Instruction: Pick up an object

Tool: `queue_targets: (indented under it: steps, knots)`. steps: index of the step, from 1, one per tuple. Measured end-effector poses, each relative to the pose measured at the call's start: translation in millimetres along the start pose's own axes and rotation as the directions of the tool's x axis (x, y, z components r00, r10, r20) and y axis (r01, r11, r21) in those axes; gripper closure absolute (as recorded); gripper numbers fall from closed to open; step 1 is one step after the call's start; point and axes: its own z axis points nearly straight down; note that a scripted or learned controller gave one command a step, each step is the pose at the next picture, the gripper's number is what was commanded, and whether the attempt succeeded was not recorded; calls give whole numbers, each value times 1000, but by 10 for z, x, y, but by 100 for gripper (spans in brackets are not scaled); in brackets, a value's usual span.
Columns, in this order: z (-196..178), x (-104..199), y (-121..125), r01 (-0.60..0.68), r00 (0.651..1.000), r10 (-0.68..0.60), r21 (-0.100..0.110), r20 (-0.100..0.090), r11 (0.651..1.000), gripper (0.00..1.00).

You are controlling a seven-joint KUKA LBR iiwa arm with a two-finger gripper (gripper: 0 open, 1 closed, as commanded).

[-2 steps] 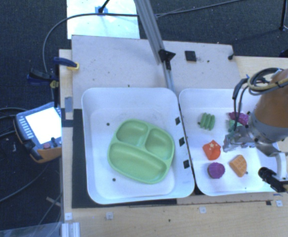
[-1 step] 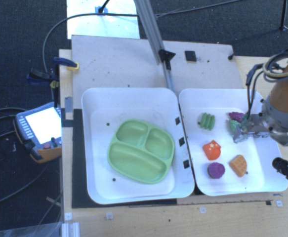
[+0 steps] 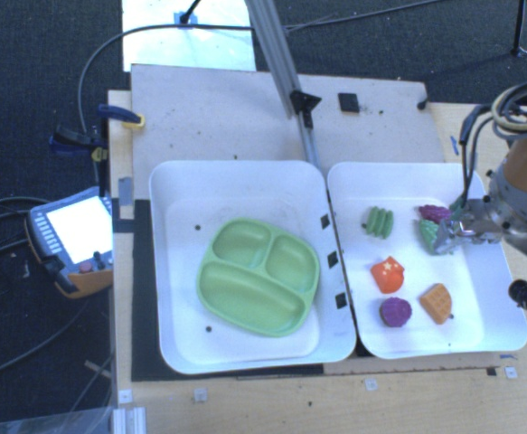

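The right bin holds several small toy foods. At its far side lie a green bean bundle, a purple piece and a green piece. Nearer the front are a red-orange piece, a round purple piece and an orange waffle-like piece. My gripper is low in the right bin, reaching in from the right. Its tip is right against the green piece, just below the purple one. The tip is too small and cluttered to show how it meets the green piece.
The left bin holds a light green divided plate. A metal pole slants over the board behind the bins. A teach pendant lies off the bench at left. Cables hang by the arm's wrist.
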Motion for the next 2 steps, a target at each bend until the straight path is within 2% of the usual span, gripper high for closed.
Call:
queue_targets:
  steps: [2]
  knots:
    - [9,1110,483,7,1000,-7,1,-3,1000,100]
